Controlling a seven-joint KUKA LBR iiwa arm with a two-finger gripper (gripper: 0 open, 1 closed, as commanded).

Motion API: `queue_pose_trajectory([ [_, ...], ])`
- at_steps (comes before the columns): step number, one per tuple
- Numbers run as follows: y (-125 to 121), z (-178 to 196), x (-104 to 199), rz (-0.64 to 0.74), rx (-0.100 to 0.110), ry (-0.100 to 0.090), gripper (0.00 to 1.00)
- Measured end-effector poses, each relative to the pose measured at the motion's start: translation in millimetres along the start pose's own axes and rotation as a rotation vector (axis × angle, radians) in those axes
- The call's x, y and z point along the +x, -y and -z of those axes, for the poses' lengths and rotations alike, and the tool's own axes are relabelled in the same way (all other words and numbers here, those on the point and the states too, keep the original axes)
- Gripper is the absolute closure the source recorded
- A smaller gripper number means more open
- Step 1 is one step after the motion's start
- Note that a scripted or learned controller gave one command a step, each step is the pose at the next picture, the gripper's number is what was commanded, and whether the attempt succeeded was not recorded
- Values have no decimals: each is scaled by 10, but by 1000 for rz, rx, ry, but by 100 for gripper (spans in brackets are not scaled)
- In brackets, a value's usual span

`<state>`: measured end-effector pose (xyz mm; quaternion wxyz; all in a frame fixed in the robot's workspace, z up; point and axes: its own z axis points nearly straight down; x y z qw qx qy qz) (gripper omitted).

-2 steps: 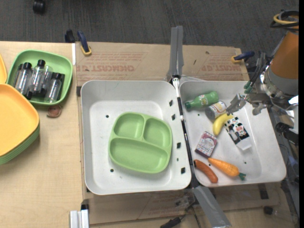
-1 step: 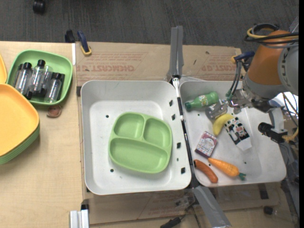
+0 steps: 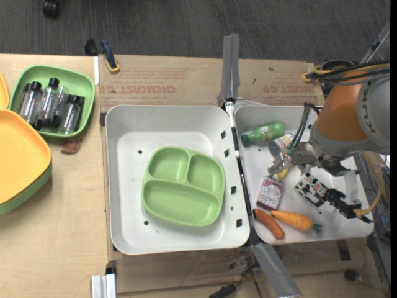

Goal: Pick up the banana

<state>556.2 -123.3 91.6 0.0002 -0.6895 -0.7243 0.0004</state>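
In the camera view, two white bins sit side by side on the worktop, which is pale wood at the left of the frame with brown cardboard under the bins.

The left bin fills the middle of the frame and holds a light green divided plate, lying flat near its centre.

The right bin is at the right of the frame. The grey arm with its orange band reaches in over it from the right edge. The claw is low over the upper middle of this bin. From this slant I cannot tell whether it is apart or together.

The banana is in the right bin, showing as a small yellow piece right at the claw's tip and mostly hidden by it. I cannot tell whether the two are touching.

A green bottle lies on its side just above the claw. A pink packet lies just below it. Further down, near the bin's lower edge, an orange carrot lies beside a shorter red-orange piece. A black and white object lies to the right of the packet, under the arm.

At the upper left of the frame, a green tray carries several small dark-capped bottles. A stack of yellow plates sits at the left edge below it.
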Motion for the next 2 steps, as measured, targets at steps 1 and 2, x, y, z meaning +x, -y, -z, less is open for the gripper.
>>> queue_pose_trajectory([
  [1, 7, 83, -11, -4, 2, 0, 100],
  [2, -429, 995, 451, -21, 1, 1, 100],
])
